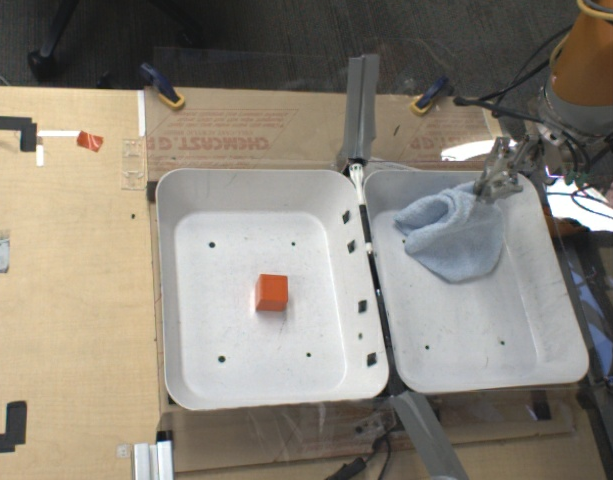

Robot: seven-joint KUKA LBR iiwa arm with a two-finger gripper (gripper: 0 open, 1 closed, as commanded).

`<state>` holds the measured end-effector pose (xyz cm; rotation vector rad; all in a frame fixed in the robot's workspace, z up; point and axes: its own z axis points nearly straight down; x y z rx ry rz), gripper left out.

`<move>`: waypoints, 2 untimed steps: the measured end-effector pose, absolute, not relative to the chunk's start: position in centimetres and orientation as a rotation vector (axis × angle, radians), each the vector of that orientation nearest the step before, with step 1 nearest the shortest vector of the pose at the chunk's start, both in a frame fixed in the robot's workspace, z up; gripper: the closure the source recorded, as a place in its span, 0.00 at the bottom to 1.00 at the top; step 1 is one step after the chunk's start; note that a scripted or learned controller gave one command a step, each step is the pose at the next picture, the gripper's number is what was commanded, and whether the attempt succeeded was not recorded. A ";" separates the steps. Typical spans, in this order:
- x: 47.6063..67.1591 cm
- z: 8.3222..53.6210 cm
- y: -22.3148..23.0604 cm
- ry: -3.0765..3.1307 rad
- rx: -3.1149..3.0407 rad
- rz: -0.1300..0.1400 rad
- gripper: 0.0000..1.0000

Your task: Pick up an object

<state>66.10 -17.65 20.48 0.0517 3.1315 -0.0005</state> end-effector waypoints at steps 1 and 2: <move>65.1 21.7 -10.5 3.136 -0.022 0.001 1.00; 66.0 19.8 -9.0 3.137 -0.043 0.001 1.00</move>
